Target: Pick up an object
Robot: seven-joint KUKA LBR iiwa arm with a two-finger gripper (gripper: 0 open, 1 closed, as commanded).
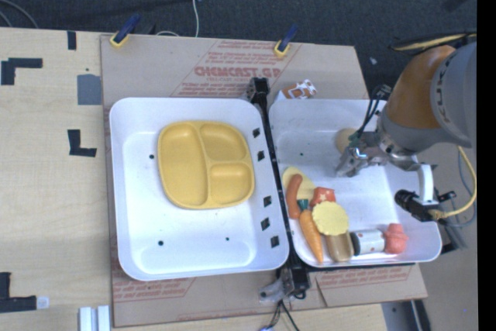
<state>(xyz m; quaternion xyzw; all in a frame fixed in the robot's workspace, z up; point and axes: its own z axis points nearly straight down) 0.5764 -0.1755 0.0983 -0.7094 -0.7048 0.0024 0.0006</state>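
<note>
My gripper (353, 161) hangs low over the right bin (310, 134), near its right side, with nothing visible between its metal tips. A small tan round object (344, 139) lies just up and left of the tips, partly hidden by the wrist. Toys crowd the bin's front: an orange carrot (310, 235), a red-brown sausage (294, 194), a yellow round piece (331, 218), a red block (323, 195), a white cylinder (370, 242) and a pink piece (395, 238).
The left bin (132, 167) holds a yellow divided plate (206, 163). A black divider with clips (266, 167) runs between the bins. A small orange-white wrapper (298, 90) lies on the cardboard behind the right bin. Cables trail at the right.
</note>
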